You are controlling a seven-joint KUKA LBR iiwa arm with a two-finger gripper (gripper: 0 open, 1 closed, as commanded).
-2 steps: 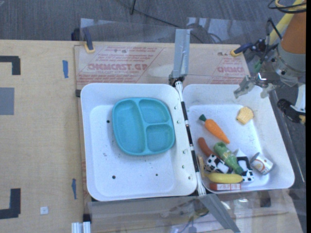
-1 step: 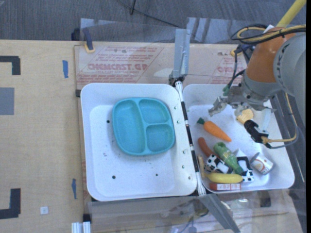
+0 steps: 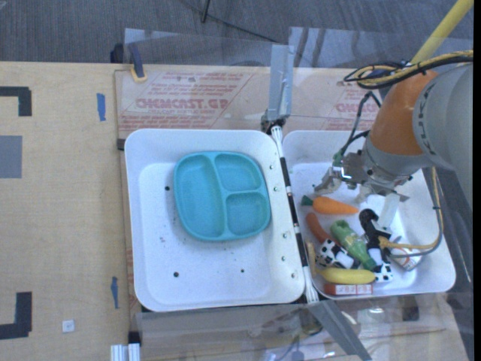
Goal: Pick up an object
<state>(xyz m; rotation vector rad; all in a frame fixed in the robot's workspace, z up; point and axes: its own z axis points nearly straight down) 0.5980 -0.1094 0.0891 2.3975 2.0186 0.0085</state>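
1. The jaws are held over the right bin [image 3: 443,273], toward its far edge, just beside the carrot [image 3: 336,205]; how far open they are cannot be told.
2. The carrot, green toy [image 3: 352,241] and banana [image 3: 347,275] are clustered along that bin's left side.
3. A teal divided plate [image 3: 222,195] is laid in the left bin [image 3: 150,277].

**A pale wooden bench [image 3: 60,224] stands on a grey carpet floor [image 3: 75,13], seen from above.**

Your view takes in a bench top marked with black tape corners [image 3: 19,100], short blue tape strips [image 3: 101,106] and a grey square patch [image 3: 9,156] at its left edge. A brown cardboard sheet [image 3: 195,100] with red print lies along the far side, under even light.
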